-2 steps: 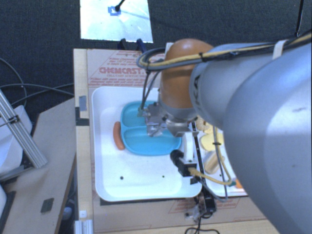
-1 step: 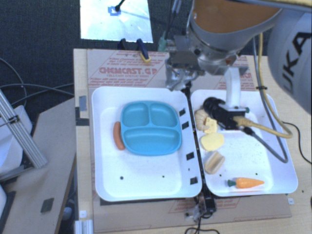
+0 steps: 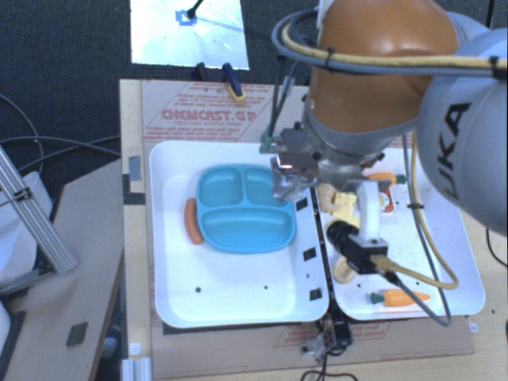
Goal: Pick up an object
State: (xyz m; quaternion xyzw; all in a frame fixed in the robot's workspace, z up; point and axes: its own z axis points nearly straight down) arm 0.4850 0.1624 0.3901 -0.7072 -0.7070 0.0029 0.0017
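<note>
Orange-banded arm (image 3: 381, 62) looms biggest, closest to the lens, hanging over the divider between the bins. Nothing's picked yet as far as I can see; can't tell whether the fingers are released or clenched. Left bin (image 3: 230, 292) has open floor on its near side, blue divided plate (image 3: 238, 213) mid-bin, hot dog (image 3: 191, 221) touching its left edge. Toy carrot (image 3: 401, 297) hugs the right bin's near wall, awkward.

Grey arm (image 3: 373, 78) bent low, pincer (image 3: 287, 182) downward
</note>
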